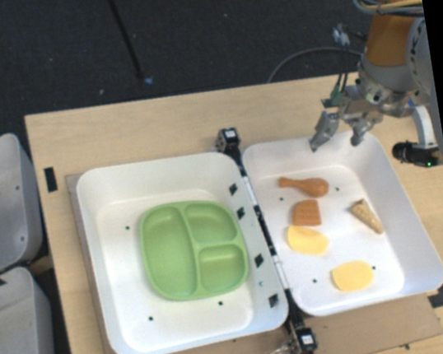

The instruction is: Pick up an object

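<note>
Over the far rim of the right bin [406, 209], the jaws hung spread wide with nothing between them; fingers [317, 137] pointed down. Below the jaws and slightly left, well apart, lay a brown drumstick-shaped piece [305, 185]. Further below sat an orange-brown wedge [306, 214], touching a pale yellow round slice [307, 240] beneath it. A tan wedge [367, 216] lay below the jaws, a bit to the right. A second yellow slice [353, 276] was farthest from the jaws, near the bin's near edge. Far left of the jaws, the left bin [114, 314] held a green divided plate [192, 248]. Both bins sat on the bench [138, 127].
</note>
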`<state>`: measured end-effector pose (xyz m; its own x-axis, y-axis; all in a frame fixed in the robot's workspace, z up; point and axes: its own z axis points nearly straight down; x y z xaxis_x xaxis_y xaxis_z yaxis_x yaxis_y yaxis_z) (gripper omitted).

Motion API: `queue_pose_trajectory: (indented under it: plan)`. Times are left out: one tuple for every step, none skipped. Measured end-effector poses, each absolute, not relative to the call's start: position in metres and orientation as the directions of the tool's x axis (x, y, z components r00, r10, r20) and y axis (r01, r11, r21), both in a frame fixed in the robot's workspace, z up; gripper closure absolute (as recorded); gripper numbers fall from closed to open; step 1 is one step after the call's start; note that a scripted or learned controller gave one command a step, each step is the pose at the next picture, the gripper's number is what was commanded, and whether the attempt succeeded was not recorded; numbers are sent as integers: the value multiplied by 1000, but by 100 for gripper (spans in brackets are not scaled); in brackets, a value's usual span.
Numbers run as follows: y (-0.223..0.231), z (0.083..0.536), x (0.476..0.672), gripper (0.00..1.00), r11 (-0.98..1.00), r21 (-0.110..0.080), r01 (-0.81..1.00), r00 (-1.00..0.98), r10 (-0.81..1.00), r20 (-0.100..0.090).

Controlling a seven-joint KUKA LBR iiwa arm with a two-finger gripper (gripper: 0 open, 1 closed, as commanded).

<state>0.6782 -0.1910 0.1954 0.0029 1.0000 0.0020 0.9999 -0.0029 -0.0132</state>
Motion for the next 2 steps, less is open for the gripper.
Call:
queue_pose_trajectory:
  plan:
    - [-191, 206, 681, 0, 1, 2, 1000, -1, 1000, -2]
    - [-185, 156, 673, 0, 0, -3, 1000, 0, 1000, -1]
